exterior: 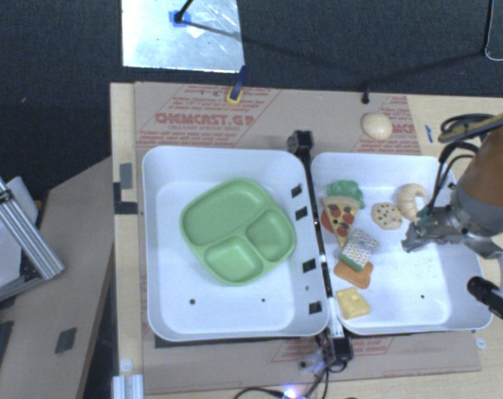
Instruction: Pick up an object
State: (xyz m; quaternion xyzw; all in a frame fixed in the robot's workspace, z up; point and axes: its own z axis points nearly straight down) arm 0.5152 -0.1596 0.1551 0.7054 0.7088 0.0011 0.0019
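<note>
The right bin [401,306] holds several toy foods: a pizza slice [340,215] with a green piece [345,192] above it, a cookie [387,215], a croissant [411,198], a checkered packet on an orange piece [357,256] and a yellow cheese wedge [352,303]. My gripper [417,238] hangs low over the right bin's right half, just below the croissant and right of the cookie. I see nothing between its fingers, and their gap is too small to read.
The left bin [168,306] carries a green divided plate [238,231]. A beige egg-like object [377,125] lies on the cardboard behind the right bin. Cables curve down beside the arm at the right edge [459,131]. The right bin's lower right floor is bare white.
</note>
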